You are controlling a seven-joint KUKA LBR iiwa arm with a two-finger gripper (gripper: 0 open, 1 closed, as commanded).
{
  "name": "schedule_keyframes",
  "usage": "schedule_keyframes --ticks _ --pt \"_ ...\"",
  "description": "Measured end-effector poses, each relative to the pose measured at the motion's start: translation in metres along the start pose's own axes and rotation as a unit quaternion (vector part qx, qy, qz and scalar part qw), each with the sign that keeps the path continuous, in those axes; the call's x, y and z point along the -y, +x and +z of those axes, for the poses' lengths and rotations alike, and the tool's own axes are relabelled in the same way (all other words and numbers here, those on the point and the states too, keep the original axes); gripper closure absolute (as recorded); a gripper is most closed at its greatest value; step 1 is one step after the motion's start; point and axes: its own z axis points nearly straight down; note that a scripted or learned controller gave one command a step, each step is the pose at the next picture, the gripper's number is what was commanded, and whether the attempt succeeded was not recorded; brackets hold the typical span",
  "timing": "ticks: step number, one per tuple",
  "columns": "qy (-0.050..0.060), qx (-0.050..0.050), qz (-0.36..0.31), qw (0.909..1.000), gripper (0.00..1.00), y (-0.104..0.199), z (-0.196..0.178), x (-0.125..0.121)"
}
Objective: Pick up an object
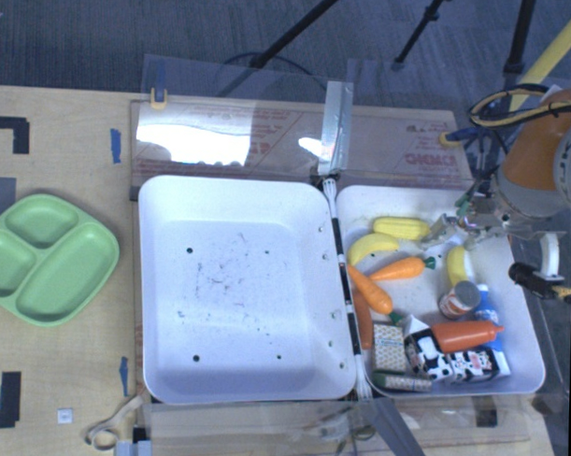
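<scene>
We hang our gripper point(451, 228) over the right bin's point(528, 366) back edge, near a banana point(400, 228). It holds nothing yet. Next we go down.

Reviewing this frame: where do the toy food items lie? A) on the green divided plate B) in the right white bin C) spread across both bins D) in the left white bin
B: the carrots, bananas and the other items all lie in the right white bin.
</scene>
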Motion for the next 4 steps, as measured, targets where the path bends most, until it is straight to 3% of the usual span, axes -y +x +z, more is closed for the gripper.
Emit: schedule_keyframes --ticks 1,4 --pt "0.0 0.0 0.002 1.0 0.0 0.0006 -0.0004 0.0129" --pt "0.0 0.0 0.01 1.0 0.0 0.0006 -0.0006 0.014"
